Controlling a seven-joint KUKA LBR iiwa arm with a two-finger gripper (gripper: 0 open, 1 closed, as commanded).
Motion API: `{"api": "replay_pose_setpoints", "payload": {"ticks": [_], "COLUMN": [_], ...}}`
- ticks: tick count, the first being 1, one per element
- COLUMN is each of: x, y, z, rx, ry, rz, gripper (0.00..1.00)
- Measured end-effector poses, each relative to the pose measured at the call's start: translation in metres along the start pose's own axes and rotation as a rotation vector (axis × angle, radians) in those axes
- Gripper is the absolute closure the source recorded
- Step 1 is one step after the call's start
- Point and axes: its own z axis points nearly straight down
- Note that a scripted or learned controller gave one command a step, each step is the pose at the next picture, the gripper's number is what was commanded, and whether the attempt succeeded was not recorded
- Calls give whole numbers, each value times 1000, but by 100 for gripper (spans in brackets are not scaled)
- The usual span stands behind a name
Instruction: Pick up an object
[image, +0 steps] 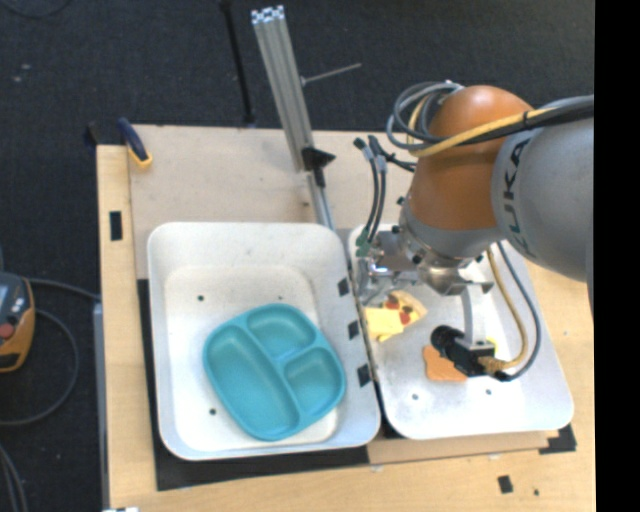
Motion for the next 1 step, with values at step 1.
{"api": "replay_pose_setpoints", "payload": {"ticks": [1], "x": [49], "y": [-14], "z": [11], "rx": [0], "ry": [-1], "rz": [1], "gripper": [100]}}
